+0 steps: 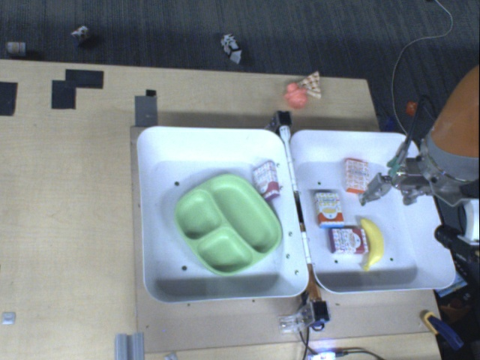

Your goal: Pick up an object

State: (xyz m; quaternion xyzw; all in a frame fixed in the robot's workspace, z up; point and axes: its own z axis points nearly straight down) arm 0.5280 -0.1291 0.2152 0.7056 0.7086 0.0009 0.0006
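The right bin (427, 268) holds a yellow banana (373, 244), a small red and white box (346, 240) beside it, an orange-topped box (328, 207) and an orange and white packet (357, 175). My gripper (388, 195) hangs over this bin, just right of the packet and above the banana. Its fingers are spread open, with one fingertip (369, 195) pointing left toward the boxes. Nothing sits between them.
The left bin (154, 201) carries a green divided plate (227, 222) and a small red and white packet (266, 178) at the plate's upper right. A pink toy (300, 92) lies on the bench behind the bins. A ridge (294, 201) separates the bins.
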